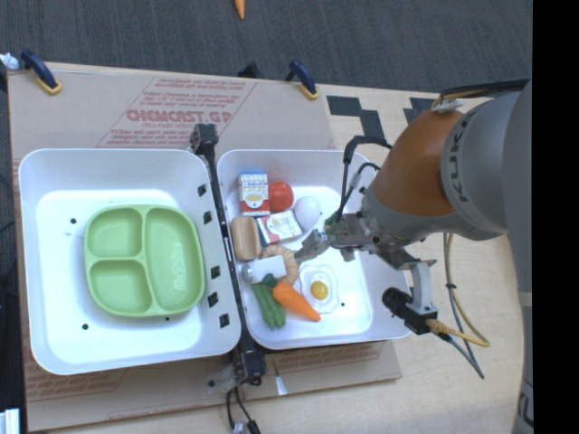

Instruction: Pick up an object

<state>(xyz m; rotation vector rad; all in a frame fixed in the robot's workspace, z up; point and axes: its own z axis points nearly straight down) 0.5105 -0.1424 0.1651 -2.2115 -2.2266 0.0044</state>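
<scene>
A: Camera view: is anything lifted yet?
B: No. The grey 2-finger gripper, jaws slightly parted and holding nothing, hovers beside the white plastic fried egg lying in the right shallow white bin. Grasp and lift remain.

We record even, diffuse overhead light; soft shadows fall inside both white bins. Mild glare marks the arm's orange band. Focus is slightly soft throughout; small toy foods blur.

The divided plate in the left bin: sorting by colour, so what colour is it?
Light green divided plate, clearest in the camera view.
</scene>
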